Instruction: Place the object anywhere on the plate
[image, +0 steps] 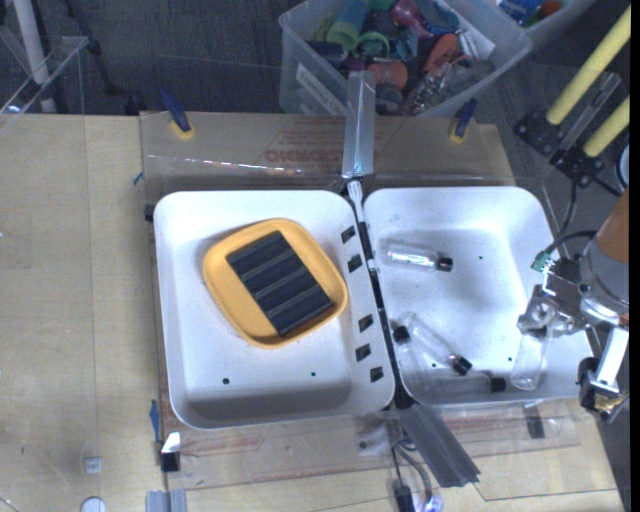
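Observation:
A yellow plate (222, 272) lies in the left bin (190, 350). A black ridged slab (280, 272) rests flat on the plate's middle. My gripper (566, 372) hangs over the near right corner of the right bin (470, 215), far from the plate. Its two pale fingers (527, 358) stand apart, so it is open, and nothing shows between them. Two clear vials with black caps lie in the right bin, one at the back (415, 258) and one near the divider (432, 347).
A small black piece (497, 382) sits by the right bin's front wall. A divider with black tabs (362, 300) separates the bins. A clear tub of colourful toys (400, 45) stands behind the bins. Yellow bars (600, 60) lean at the top right.

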